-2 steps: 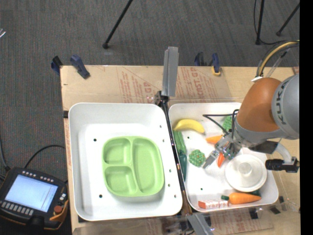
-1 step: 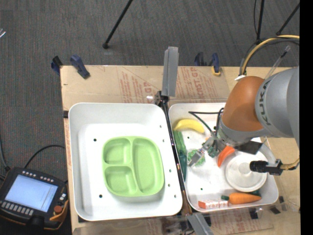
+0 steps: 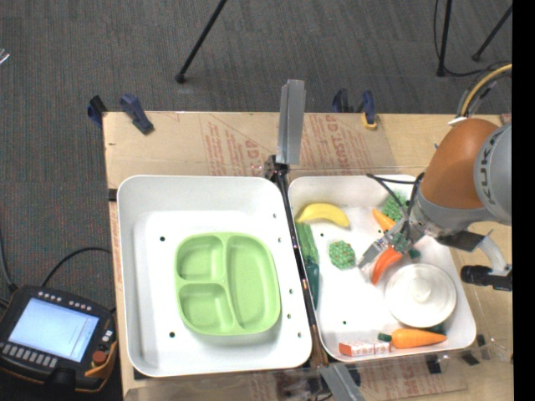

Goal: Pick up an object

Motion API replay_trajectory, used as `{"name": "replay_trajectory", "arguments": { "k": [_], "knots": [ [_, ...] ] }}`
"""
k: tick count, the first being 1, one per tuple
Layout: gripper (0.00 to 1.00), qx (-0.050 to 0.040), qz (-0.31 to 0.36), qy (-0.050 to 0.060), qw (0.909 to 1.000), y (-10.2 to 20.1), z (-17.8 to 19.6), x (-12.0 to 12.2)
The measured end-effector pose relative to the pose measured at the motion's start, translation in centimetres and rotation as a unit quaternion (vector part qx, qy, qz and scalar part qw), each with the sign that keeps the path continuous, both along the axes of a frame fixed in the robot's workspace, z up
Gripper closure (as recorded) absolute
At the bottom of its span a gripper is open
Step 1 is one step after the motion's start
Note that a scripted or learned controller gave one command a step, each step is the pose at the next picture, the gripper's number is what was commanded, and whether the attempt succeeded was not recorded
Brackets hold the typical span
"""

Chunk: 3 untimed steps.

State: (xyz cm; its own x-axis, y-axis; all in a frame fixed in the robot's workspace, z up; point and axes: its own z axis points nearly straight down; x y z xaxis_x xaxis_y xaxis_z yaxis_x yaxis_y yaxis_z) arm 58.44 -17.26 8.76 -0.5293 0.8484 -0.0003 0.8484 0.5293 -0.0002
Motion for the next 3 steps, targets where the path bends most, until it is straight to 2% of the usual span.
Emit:
{"name": "replay_trajectory", "arguments": {
  "k": [1,2,3],
  "knots": [
    [0.00,0.0011,-0.090,0.001,0.9960,2.0,-0.1,-3.8],
    [1.00,0.0015,-0.088,0.002,0.9961,2.0,0.8,-3.8],
    [1.00,0.0013,-0.059,-0.004,0.9983,10.5,10.3,-2.9]
  ]
}}
